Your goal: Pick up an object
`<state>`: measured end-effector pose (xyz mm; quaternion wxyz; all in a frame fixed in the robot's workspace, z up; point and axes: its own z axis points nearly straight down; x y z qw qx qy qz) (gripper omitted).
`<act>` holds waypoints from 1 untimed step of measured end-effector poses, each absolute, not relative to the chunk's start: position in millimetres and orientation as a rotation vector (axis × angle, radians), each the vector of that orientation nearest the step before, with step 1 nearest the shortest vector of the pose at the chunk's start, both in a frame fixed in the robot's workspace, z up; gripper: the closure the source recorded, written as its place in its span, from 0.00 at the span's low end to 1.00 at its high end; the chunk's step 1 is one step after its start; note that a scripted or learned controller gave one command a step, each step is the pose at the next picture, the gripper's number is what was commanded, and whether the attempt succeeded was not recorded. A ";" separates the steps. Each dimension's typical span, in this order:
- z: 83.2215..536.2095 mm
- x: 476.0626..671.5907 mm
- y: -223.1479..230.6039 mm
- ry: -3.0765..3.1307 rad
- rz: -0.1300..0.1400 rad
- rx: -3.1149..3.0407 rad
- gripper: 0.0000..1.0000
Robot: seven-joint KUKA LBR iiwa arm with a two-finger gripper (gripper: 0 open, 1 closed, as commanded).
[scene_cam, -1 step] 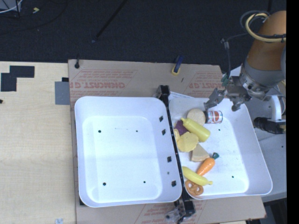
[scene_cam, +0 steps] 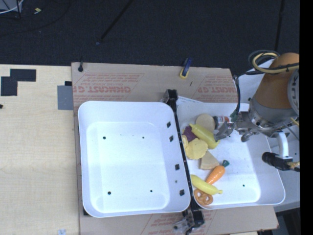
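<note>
Yellow toy pepper just left of the hand, right bin

One fixed camera here, high above the bench, looking down at a slant on both white bins from moderate range (dark floor fills the frame's top), with the arm entering at right.

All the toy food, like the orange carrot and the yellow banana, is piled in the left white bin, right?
Not quite. The camera view shows the orange toy carrot and the yellow toy banana piled in the right white bin, not the left white bin.
</note>
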<state>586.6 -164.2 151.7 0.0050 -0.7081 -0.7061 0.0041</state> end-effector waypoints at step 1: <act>90.0 559.9 -132.0 -2.216 0.010 -2.232 0.00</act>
